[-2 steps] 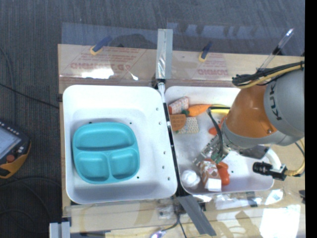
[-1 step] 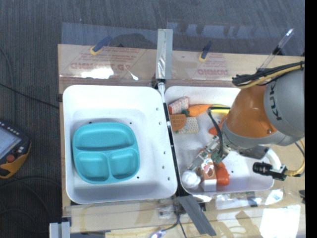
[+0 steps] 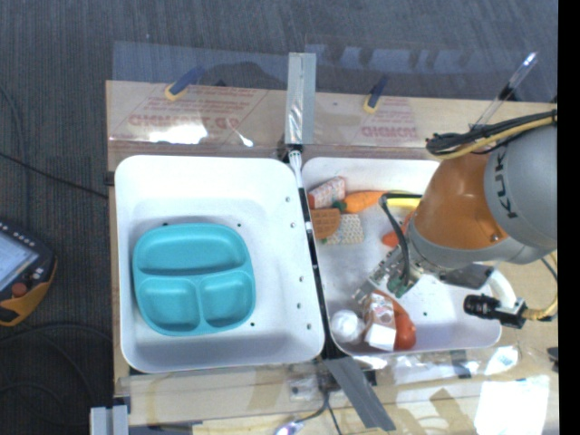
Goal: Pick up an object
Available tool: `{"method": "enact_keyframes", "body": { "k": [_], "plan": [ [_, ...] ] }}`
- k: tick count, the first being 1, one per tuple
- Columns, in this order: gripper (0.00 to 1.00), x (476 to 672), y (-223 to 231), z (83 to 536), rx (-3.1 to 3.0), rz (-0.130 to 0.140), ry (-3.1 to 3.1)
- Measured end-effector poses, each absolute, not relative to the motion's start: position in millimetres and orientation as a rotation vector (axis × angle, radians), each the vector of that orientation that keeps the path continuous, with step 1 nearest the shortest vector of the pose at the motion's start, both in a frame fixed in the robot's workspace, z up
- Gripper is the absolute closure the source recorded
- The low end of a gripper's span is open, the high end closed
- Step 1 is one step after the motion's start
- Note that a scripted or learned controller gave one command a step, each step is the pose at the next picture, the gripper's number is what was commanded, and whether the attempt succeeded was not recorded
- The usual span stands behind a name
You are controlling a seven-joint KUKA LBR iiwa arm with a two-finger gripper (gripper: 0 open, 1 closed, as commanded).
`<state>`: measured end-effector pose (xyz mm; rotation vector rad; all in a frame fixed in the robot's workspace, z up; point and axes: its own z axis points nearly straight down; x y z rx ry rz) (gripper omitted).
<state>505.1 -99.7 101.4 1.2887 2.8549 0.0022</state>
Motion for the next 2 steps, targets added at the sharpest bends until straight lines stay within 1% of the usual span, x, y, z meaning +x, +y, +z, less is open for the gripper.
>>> {"method": "enact_keyframes", "body": {
  "k": [1, 2],
  "plan": [
    [0.0, 504.8, -100, 101, 1.289, 0.002, 2.856],
    [0.0, 492.5, -100, 90, 1.512, 0.014, 2.732]
  ]
}}
